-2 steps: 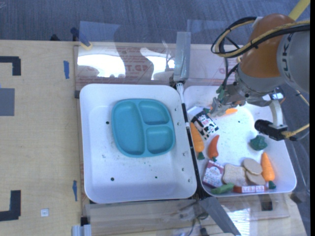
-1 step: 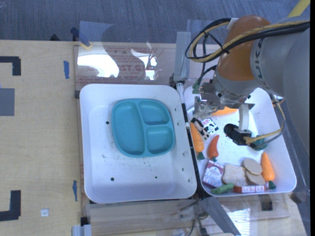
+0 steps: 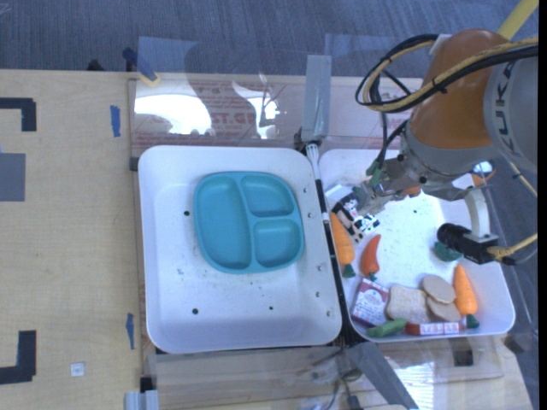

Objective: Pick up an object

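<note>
Gripper point(image 3: 369, 196) low over right bin point(image 3: 502, 321), far-left corner, finger state unreadable; tapered orange carrot point(image 3: 343, 242) just beside it, glossy red pepper point(image 3: 371, 256) nearer; smooth teal divided plate point(image 3: 249, 220) in left bin point(image 3: 162, 314).

Two white bins point(image 3: 162, 314) sit on the surface, and one blue divided plate point(image 3: 248, 220) lies in the left bin. The right bin holds two carrots point(image 3: 342, 242), one red pepper point(image 3: 370, 257) and one bread slice point(image 3: 408, 301).

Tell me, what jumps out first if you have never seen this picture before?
The big blue divided plate sits alone in the middle of the left bin. At the top right, the robot arm with its orange band leans over the right bin, where toy food is piled along the near edge: carrots, a red pepper and bread slices.
</note>
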`<state>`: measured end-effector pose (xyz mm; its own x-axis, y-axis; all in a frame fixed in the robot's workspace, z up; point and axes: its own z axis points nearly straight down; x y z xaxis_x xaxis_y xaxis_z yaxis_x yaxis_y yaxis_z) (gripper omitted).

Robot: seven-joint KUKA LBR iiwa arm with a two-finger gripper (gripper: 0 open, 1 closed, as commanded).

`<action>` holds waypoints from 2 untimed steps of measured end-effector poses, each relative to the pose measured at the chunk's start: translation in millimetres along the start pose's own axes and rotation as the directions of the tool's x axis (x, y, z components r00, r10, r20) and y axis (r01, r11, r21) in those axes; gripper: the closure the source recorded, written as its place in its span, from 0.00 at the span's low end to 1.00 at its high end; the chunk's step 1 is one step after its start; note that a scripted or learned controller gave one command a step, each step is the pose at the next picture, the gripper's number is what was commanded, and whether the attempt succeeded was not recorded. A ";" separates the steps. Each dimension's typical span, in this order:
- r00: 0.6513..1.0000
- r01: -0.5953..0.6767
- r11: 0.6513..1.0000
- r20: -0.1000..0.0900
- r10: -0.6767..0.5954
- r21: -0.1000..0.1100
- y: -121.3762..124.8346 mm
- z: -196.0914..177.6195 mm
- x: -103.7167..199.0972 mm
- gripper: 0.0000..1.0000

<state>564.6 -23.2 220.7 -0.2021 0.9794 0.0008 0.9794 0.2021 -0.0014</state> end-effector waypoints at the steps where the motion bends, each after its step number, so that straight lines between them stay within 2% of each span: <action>1: 0.998 0.060 0.998 -0.001 -0.060 0.005 -9.9 39.2 -36.6 1.00; 2: 0.958 -0.288 0.958 0.000 0.288 -0.002 74.6 37.2 -36.5 1.00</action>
<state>645.0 -43.8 183.4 0.0888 0.9961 -0.0001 0.9961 -0.0888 0.0001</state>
